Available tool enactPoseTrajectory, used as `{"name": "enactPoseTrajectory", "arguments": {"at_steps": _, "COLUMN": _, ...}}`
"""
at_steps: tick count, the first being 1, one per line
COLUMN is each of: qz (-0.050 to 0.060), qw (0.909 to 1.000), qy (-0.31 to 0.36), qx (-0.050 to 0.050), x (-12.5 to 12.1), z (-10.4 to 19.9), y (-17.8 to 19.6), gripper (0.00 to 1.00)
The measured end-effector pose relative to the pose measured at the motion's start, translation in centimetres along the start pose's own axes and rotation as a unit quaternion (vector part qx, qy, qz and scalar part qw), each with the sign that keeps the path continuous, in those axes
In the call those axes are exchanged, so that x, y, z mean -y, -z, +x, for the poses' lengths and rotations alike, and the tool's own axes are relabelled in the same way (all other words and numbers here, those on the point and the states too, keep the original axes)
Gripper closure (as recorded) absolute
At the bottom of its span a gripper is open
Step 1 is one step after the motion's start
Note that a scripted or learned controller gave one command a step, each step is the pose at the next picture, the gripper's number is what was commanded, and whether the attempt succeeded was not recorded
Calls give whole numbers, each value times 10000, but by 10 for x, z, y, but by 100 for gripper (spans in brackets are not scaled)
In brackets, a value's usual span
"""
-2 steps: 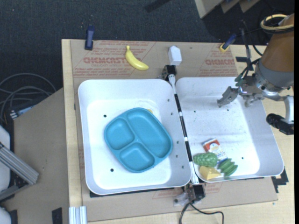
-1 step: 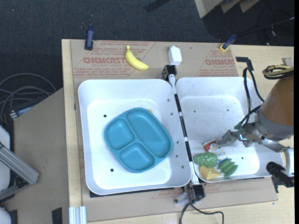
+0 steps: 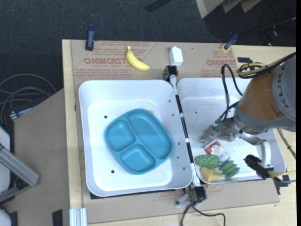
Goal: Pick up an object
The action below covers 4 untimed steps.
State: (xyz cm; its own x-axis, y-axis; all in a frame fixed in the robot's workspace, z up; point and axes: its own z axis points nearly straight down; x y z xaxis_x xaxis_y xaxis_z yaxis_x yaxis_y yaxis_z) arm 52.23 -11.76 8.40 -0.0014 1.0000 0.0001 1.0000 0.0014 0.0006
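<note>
Arm reaches in from the right; gripper (image 3: 217, 132) is low in the right bin (image 3: 197, 91), just above the clutter at the bin's near end. Whether the pincer is wide, narrow or closed on anything — cannot tell; the wrist and its shadow mask the tips.

Candidate objects, all in the right bin's front portion: a small red-and-white packet (image 3: 214, 148) just below the gripper, a green bumpy item (image 3: 207, 161), a green leafy piece (image 3: 229, 168) and a yellow piece (image 3: 209, 174), the last 3 packed touching one another. Left bin (image 3: 94, 98) holds a blue 3-compartment tray (image 3: 137, 140). A banana (image 3: 136, 60) lies on the bench outside both bins.

Risks, as I judge them:
- Packet is flat and thin — tips may slide over it and close on nothing.
- Items crowd together near the front wall; a descent could nudge neighbours or pinch 2 at once.
- A grasp near the wall could jam.
</note>
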Motion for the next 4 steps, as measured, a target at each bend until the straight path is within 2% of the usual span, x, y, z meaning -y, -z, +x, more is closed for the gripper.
{"name": "enactPoseTrajectory", "arguments": {"at_steps": 1, "qz": 15, "qw": 10000, "qy": -6, "qx": -8, "x": 5, "z": 19, "y": 0, "gripper": 0}}
{"name": "enactPoseTrajectory", "arguments": {"at_steps": 2, "qz": -3, "qw": 10000, "qy": -8, "qx": 7, "x": -48, "z": -23, "y": 1, "gripper": 0}}
{"name": "enactPoseTrajectory", "arguments": {"at_steps": 3, "qz": -7, "qw": 10000, "qy": 1, "qx": 6, "x": -140, "z": -48, "y": 8, "gripper": 0}}
{"name": "enactPoseTrajectory", "arguments": {"at_steps": 4, "qz": 8, "qw": 10000, "qy": -3, "qx": -3, "x": -112, "z": -26, "y": 32, "gripper": 0}}
